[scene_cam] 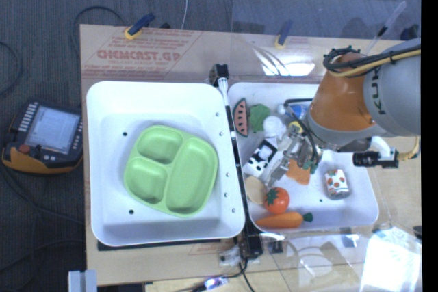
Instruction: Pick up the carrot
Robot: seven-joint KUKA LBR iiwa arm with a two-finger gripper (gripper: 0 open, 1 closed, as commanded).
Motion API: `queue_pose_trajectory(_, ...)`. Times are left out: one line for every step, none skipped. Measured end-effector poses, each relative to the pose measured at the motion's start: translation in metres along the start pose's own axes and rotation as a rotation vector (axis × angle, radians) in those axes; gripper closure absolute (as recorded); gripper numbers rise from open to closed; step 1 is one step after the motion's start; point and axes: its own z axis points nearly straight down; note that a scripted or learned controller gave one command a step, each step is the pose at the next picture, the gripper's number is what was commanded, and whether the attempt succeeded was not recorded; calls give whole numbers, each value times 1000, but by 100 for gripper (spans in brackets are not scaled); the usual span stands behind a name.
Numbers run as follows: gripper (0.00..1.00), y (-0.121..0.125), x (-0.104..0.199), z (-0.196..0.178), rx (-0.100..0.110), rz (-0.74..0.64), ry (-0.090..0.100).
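Observation:
The carrot [279, 220] is orange with a small green tip and lies flat along the front wall of the right bin [363, 212]. A red tomato [277, 199] touches its upper side. My gripper [286, 159] hangs over the middle of that bin, above and a little behind the carrot and apart from it. It points down toward the lower left. A small orange piece [299, 172] sits right beside the gripper on its right. The carrot lies on the bin floor, not in the gripper.
The right bin also holds a watermelon slice [239, 116], a green item [259, 117], a black-and-white die [256, 159] and a white block with red spots [335, 182]. A green divided plate [171, 167] lies in the left bin [102, 120].

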Motion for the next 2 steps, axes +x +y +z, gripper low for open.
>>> queue_pose_trajectory(0,10,7,0,2,216,-3)
queue_pose_trajectory(0,-18,65,-2,6,325,6)
